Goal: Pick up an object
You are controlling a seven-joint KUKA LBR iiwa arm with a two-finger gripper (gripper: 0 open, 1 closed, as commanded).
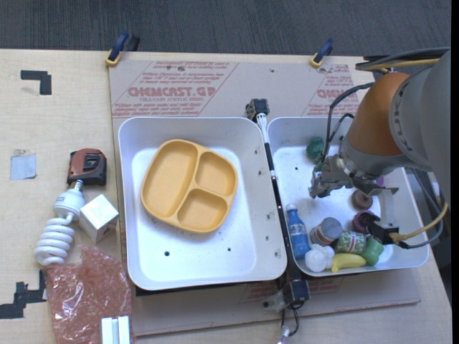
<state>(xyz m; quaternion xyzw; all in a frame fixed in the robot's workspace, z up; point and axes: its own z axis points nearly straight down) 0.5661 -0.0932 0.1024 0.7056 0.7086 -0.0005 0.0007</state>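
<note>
— Fingers (320, 185) first: where are yours?

— Over the right bin (287, 131), hanging above its bare white floor, towards the middle. From this high slanted look I cannot tell how far apart they stand, and I see nothing between them, so I claim no hold on anything.

— And what is there to pick?

— Most of it is heaped along the bin's near edge: a blue bottle (296, 229), a grey-lidded jar (330, 229), a yellow banana (347, 261) and a green can (353, 242) beside it. A small green thing (315, 147) sits apart at the far side.

— Which would you go for?

— The bottle, I judge. It lies below me in the picture, nearer the camera and a little towards the divider between the bins. Its long axis runs roughly along that divider, cap end away from the camera.

— So the move?

— Travel towards the near edge, then close across its narrow width, not along it. The left bin (133, 192) with its yellow tray (189, 185) is no concern.
</note>
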